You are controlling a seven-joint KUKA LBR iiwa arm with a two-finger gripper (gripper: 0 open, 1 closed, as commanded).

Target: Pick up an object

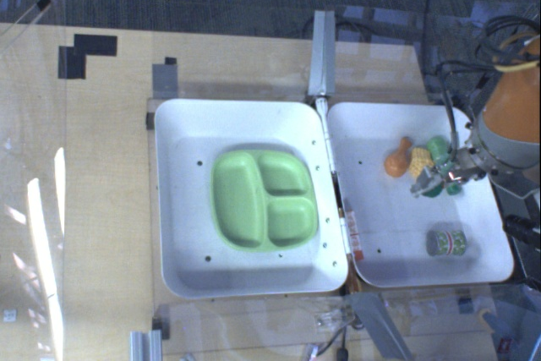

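The right bin (389,249) holds a small cluster of toys near its far right side: an orange pear-shaped piece (397,160), a yellow piece (420,162) and a green piece (439,150). My gripper (436,180) sits low over this cluster, right beside the yellow and green pieces, with the arm coming in from the right. A small green and grey can (446,243) lies on its side nearer the front of the same bin, apart from the gripper.
The left bin (182,182) carries a green divided plate (265,197) in its middle. A metal divider post (321,55) stands behind the seam between the bins. Cables lie at the back right.
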